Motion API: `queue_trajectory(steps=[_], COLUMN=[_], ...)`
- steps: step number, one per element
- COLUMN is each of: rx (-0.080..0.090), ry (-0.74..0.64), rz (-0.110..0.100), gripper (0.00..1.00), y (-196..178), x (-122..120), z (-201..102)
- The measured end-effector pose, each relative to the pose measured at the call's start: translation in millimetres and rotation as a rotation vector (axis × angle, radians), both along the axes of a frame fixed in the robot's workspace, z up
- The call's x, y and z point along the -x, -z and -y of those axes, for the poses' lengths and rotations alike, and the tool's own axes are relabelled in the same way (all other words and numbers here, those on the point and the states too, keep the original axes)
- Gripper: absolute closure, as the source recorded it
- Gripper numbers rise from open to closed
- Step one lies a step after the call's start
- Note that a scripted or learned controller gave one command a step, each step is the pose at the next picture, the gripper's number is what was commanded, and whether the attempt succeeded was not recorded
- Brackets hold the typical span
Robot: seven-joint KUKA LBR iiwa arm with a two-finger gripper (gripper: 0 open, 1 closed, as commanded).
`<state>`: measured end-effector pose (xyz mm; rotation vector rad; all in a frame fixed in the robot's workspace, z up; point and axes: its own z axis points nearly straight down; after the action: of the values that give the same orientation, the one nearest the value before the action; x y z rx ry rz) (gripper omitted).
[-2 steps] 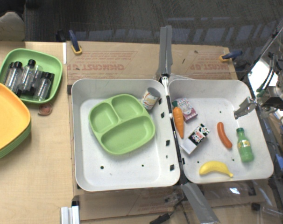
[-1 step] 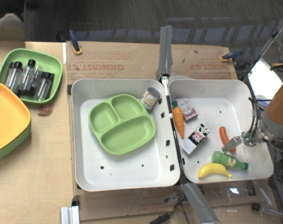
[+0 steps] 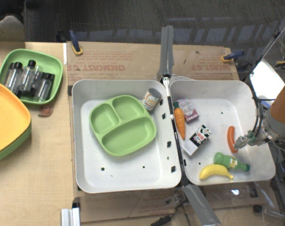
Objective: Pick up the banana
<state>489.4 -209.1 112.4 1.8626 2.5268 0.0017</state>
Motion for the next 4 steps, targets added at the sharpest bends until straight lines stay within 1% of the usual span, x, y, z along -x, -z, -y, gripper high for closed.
queue_trajectory(steps=[1, 2, 3, 4], rx=[0.001, 0.0, 0.0, 0.001], ry=[-0.259, -0.286, -0.563, -0.884], rz=[-0.001, -0.002, -0.002, -0.001], gripper=[1.0, 1.0, 1.0, 1.0], y=[-11.6, -79.8, -68.9, -71.5], x=[5.4, 11.0, 11.3, 10.5], z=[13.1, 13.3, 12.6, -8.8])
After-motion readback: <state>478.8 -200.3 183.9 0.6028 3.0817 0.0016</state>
